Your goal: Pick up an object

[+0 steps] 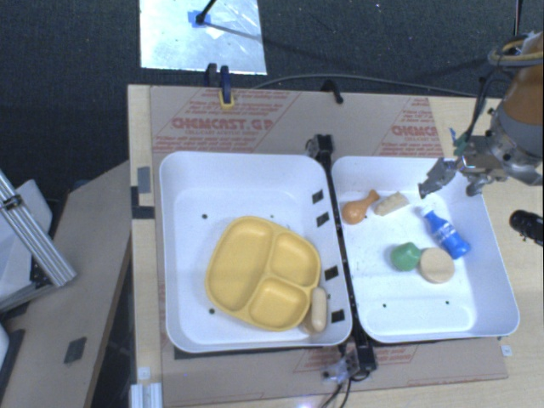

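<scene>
Blue bottle (445,233) lay near the right bin's (489,313) right wall; the gripper (453,177) hovered over its far-right corner, fingers apart, holding nothing.

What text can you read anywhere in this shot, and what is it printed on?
"CHEMCAST GP", red print, on the brown protective sheet under the bins, at the far left.
The same red print repeats at the far right of the sheet, slanted and too blurred to read with certainty.
Fainter red print along the sheet's near edge: unreadable.
Blue bottle in the right bin: no legible label.
</scene>
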